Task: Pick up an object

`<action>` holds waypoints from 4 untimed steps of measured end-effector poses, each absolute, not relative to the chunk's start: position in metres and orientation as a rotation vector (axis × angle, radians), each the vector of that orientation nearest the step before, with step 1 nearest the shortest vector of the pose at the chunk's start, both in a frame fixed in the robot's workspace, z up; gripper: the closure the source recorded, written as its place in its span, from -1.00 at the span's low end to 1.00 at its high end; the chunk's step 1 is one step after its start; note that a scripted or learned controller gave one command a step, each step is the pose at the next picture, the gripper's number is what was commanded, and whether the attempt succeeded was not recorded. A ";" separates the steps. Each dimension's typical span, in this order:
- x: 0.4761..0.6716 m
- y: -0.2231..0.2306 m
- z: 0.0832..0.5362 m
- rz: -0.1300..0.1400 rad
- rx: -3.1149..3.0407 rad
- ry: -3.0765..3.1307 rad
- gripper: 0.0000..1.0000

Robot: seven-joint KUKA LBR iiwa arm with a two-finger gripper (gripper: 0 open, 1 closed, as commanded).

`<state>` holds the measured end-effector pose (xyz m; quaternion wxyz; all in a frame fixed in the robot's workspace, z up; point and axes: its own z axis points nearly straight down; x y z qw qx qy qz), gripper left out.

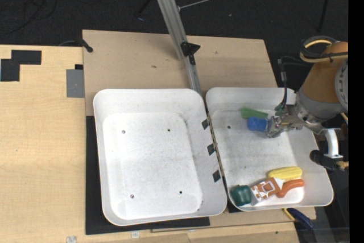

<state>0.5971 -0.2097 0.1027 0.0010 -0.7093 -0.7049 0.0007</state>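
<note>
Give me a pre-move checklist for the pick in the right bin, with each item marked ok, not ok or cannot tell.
1. Gripper is over the right bin: ok.
2. Gripper is right beside the blue block: ok.
3. Blue block sits between the fingers: cannot tell.
4. Green piece touches the blue block and may come along: not ok.
5. Yellow corn, orange piece and teal cup lie apart at the bin's near edge: ok.

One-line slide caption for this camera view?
Gripper low in the right bin beside a blue block; left bin alongside.
</note>
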 end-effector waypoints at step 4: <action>0.593 -0.169 0.246 0.002 -2.213 -2.222 1.00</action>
